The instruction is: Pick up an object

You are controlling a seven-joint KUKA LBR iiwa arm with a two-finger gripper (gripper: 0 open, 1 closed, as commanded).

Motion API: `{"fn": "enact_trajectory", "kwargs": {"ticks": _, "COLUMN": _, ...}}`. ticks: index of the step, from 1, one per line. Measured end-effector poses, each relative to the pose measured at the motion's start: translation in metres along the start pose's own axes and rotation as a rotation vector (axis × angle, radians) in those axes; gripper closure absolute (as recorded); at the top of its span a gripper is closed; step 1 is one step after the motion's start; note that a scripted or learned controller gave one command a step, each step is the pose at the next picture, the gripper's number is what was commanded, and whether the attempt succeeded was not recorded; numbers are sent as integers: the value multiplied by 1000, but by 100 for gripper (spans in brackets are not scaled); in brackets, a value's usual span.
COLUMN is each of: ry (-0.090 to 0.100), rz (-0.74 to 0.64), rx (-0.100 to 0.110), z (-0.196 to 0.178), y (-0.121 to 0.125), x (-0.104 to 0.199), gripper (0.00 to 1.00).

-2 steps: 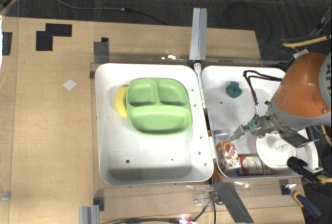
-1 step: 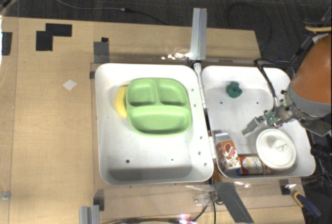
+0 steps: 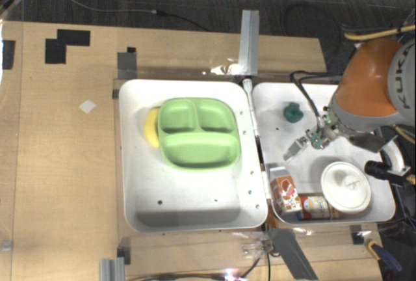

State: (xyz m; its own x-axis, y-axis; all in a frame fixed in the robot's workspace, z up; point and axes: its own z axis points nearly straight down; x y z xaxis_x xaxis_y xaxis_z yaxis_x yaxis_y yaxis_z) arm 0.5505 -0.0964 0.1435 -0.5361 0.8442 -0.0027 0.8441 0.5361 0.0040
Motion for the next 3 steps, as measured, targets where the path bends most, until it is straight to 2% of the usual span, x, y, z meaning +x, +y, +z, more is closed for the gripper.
{"fn": "enact_trajectory", "kwargs": {"ticks": 1, "ry": -1, "rz": 20, "rx": -1, "z": 52, "y": 65, "x": -53, "gripper": 0}}
{"fn": "enact_trajectory", "kwargs": {"ticks": 2, "ry": 7, "rz": -46, "rx": 18, "z": 55, "y": 97, "x": -61, "gripper": 0}}
{"fn": "enact_trajectory", "kwargs": {"ticks": 3, "ry": -4, "rz": -53, "rx": -1, "z": 43, "y": 104, "x": -59, "gripper": 100}}
